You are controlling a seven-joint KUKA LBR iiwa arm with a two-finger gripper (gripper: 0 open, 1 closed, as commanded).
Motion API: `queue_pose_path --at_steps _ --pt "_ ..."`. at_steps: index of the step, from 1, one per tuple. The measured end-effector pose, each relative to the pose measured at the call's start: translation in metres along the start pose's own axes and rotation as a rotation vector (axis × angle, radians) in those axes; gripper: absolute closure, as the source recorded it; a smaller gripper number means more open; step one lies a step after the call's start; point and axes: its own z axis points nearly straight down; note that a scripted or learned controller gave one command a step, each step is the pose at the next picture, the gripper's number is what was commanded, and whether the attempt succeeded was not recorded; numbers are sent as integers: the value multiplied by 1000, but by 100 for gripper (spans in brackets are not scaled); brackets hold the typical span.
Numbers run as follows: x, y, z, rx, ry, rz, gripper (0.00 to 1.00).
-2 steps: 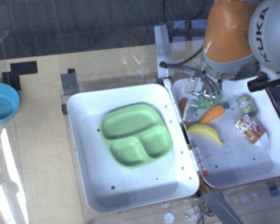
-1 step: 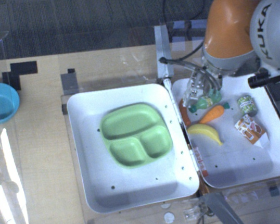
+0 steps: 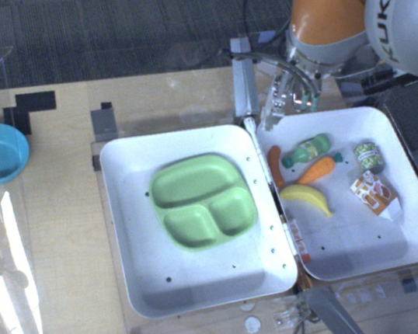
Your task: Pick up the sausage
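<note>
The grey rounded arm housing (image 3: 404, 9) at the view's top right corner bore the letters "KUKA" (running vertically); no other print was legible.

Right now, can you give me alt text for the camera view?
The claw hovers over the right bin's far left corner, above the sausage lying along the left wall beside a banana, carrot and green bottle.
</note>
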Motion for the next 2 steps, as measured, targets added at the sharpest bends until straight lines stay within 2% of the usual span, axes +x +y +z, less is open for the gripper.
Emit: queue_pose_path --at_steps 1,2 --pt "0 0 0 0 1 1 0" --pt "-20 -47 76 3 3 150 0"
